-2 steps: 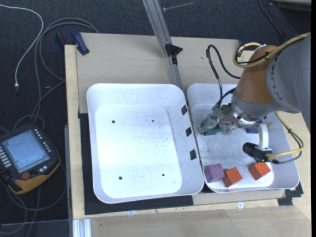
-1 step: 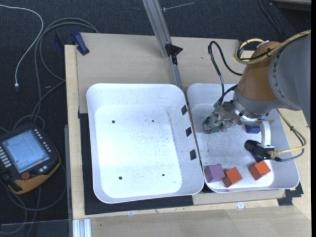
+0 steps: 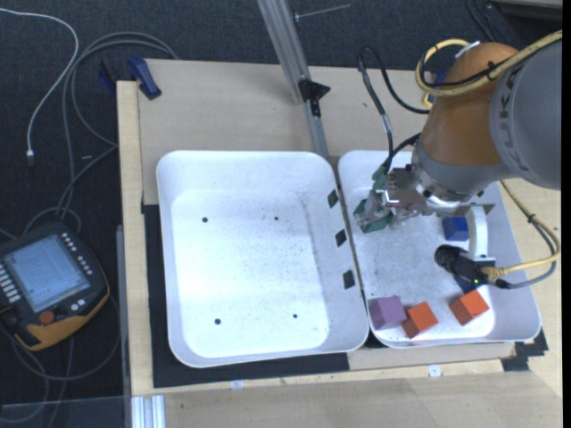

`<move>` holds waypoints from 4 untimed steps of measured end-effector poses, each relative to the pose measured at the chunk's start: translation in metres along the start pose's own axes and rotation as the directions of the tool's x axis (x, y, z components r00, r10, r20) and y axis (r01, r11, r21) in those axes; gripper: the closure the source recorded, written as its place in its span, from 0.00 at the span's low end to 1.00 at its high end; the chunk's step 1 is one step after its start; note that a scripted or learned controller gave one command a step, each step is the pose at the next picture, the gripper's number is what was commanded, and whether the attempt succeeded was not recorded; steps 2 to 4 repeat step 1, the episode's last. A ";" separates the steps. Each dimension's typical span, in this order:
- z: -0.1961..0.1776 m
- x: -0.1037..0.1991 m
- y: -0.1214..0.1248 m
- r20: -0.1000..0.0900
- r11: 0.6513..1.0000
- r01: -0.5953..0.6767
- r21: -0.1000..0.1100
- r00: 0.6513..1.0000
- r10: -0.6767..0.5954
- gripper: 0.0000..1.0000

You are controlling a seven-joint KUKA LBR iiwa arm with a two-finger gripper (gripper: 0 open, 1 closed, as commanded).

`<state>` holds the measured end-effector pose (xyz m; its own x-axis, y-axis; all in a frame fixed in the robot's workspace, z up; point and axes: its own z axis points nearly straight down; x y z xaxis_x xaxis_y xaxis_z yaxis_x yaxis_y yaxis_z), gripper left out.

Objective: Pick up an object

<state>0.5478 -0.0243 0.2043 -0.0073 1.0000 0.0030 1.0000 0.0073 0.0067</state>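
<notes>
My gripper (image 3: 378, 209) hangs over the upper left part of the right bin (image 3: 513, 328), close to the wall it shares with the left bin. A small greenish shape (image 3: 367, 212) shows at the gripper's tip; I cannot tell whether it is a loose object or part of the gripper. A blue block (image 3: 456, 228) lies to the gripper's right, partly hidden by the wrist. Along the right bin's front edge sit a purple block (image 3: 387, 311), an orange block (image 3: 419, 318) and a second orange block (image 3: 469, 307).
The left bin (image 3: 178, 181) is to the gripper's left. A metal pole (image 3: 287, 38) slants down to the bins' rear edge. A black fitting with a yellow cable (image 3: 460, 264) hangs from the arm over the right bin. A teach pendant (image 3: 45, 279) lies off the bench at left.
</notes>
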 end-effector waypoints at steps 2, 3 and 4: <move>0.005 0.076 -0.023 -0.002 1.000 0.002 0.012 1.000 -0.002 1.00; 0.005 0.076 -0.023 -0.002 1.000 0.002 0.012 1.000 -0.002 1.00; 0.005 0.076 -0.023 -0.002 1.000 0.002 0.012 1.000 -0.002 1.00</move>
